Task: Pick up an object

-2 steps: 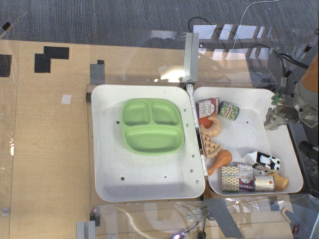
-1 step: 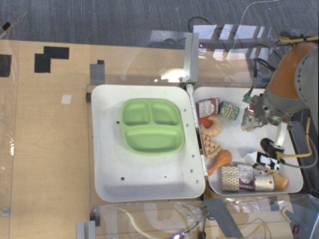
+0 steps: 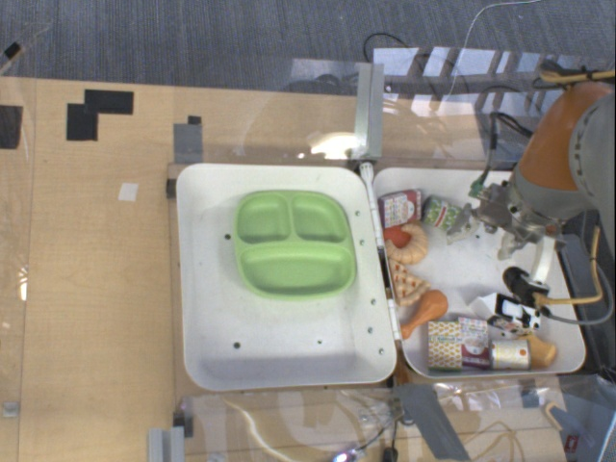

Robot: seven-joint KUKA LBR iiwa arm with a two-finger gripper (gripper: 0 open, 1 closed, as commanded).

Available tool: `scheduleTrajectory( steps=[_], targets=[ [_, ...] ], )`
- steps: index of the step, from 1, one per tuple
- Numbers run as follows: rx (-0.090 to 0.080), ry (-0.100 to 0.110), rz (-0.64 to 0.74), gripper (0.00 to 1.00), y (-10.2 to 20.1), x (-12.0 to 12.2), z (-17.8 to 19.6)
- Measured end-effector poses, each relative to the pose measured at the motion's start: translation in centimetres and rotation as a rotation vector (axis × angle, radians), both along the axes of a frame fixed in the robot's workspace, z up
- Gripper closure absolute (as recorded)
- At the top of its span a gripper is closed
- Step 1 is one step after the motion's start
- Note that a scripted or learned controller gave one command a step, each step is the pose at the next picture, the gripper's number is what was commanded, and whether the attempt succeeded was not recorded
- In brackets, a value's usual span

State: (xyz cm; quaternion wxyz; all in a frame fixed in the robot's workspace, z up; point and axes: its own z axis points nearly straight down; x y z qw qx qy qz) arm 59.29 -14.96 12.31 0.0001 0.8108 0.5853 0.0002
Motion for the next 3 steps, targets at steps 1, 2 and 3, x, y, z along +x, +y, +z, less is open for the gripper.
scheduleTrajectory(
  steps=[1,2,3],
  targets=[
    [-0.002,-0.013,0.095,0.0,-0.5,-8.1,-3.4],
    [-0.006,-0.016,0.282,0.0,-3.1,-10.0,-3.3],
    [-0.004,-0.022,0.284,1.0,-3.0,-9.7,-2.2]
  ],
)
